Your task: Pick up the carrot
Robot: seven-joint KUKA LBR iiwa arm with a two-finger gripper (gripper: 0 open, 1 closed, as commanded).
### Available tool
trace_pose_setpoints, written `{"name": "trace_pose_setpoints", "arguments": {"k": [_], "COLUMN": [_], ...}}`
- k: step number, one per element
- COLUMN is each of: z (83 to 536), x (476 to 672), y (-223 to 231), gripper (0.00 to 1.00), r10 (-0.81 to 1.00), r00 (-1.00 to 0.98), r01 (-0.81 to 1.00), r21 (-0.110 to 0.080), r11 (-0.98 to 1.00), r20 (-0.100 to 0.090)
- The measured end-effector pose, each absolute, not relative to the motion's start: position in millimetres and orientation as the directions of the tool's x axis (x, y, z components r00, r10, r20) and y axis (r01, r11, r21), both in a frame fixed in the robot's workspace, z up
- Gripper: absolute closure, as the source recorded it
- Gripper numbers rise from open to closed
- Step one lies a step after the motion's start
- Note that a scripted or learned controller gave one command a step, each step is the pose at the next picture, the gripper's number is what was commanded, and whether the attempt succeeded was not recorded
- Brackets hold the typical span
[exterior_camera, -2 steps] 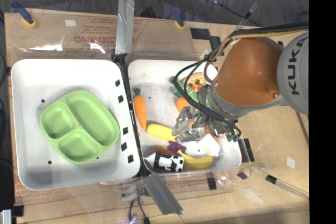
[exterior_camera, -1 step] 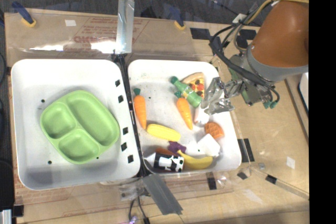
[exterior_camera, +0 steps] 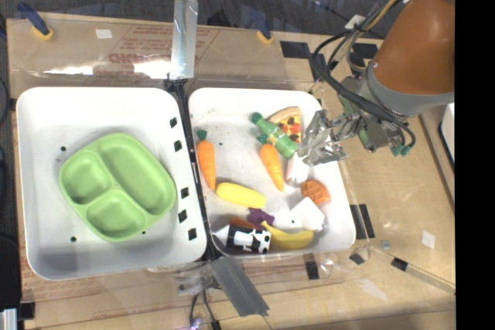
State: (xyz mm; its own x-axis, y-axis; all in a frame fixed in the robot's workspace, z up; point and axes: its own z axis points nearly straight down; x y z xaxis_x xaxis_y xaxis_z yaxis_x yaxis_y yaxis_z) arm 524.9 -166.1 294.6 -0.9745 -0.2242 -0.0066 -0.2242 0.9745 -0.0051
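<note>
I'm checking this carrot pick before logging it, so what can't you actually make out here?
- Gripper: a blurred metal tangle; open or shut unreadable.
- Carrot: contact with gripper unclear at this slant.
- Second carrot: against the bin wall, far side hidden.
- Banana: partly covered by white toy.

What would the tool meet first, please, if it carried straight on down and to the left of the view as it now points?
Probably the carrot lying in the right bin, just beyond the tool. The pizza slice sits close above that line, and height over the toys is unclear from this slanted view.
</note>
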Motion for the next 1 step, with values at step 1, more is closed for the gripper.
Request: {"name": "trace_pose_setpoints", "arguments": {"k": [1], "z": [305.5], "x": [526.2], "y": [-165.6], "gripper": [1.0], "r10": [-0.227], "r00": [-0.974], "r01": [-0.227], "r21": [-0.007], "r11": [0.974], "r20": [-0.009]}}
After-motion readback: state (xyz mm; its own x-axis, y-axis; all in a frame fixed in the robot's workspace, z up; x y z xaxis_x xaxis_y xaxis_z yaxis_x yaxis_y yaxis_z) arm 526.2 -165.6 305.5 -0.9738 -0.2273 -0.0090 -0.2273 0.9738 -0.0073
